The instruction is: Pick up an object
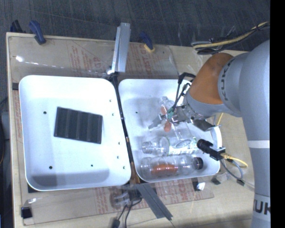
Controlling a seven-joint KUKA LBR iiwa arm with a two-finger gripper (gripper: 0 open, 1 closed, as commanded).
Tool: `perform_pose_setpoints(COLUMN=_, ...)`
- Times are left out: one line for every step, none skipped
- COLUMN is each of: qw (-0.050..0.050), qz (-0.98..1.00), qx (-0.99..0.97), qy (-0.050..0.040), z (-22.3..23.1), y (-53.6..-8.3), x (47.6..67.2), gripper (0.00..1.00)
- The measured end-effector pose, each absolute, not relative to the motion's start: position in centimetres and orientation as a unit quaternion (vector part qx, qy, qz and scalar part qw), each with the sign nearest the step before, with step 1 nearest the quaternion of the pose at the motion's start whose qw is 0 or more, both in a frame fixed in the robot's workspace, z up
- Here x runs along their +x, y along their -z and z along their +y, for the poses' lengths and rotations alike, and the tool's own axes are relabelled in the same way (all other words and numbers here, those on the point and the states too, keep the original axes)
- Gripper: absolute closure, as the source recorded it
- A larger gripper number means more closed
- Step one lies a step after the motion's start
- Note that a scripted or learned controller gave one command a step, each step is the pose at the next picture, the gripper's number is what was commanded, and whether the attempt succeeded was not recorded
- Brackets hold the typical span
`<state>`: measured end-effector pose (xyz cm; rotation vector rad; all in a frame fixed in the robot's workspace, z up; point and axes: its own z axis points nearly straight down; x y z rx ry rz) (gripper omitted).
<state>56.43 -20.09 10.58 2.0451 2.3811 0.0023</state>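
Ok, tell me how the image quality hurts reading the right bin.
Camera view: soft and low in detail; the clear plastic bottles in the right bin blend into the white floor with glare spots; the gripper is small and blurred against that clutter; the dark pad in the left bin reads sharply by contrast.

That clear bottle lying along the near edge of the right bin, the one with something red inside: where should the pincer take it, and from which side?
Probably at mid-body, coming straight down. The clear bottle lies on its side, long axis along the right bin's near wall, dark cap toward the arm. Close across its narrow width; other clear items crowd it just above, so a side approach looks blocked.
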Motion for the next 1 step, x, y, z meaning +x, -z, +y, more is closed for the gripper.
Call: perform_pose_setpoints(qw=-0.001, qz=0.802, qx=0.597, qy=0.0008, z=-14.16, y=-17.80, x=59.34, gripper=1.00)
